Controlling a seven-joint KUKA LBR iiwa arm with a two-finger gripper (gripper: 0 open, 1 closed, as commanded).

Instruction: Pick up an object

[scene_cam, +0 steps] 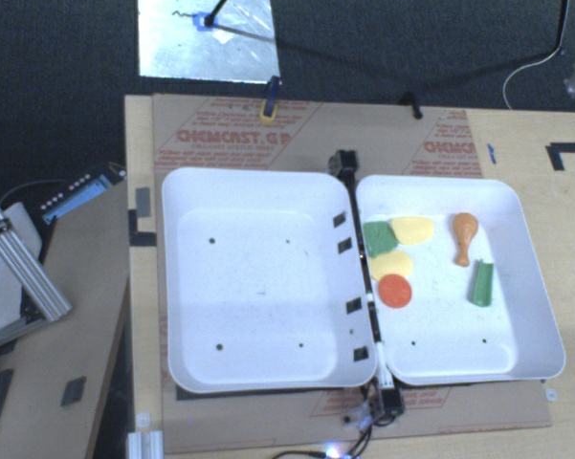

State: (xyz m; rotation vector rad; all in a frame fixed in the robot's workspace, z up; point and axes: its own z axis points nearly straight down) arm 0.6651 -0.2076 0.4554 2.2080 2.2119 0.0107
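step in hand, by judgement: the pick has not begun; nothing is lifted, and every candidate object lies flat on a bin floor. the state of the jaws cannot be told from this view.

containers: two shallow white plastic bins sit side by side on a brown board, joined along a black clipped seam. the left white bin (pixel 258 285) has a bare floor marked by a few small dark dots. the right white bin (pixel 459 347) holds all the objects, gathered in its upper half.

contents of the right bin: a green leaf-shaped piece (pixel 378 236) lies against the seam wall, touching a pale yellow oval piece (pixel 412 229) beside it and a yellow lumpy piece (pixel 391 262) below it. a round red-orange disc (pixel 395 291) touches that lump's lower edge. an orange-brown toy drumstick (pixel 464 236) lies apart, and a small dark green block (pixel 481 283) sits just below it.

next move, by judgement: the drumstick or green block offers the cleanest approach, standing free of neighbours; the clustered pieces by the wall risk a crowded or blocked grasp.
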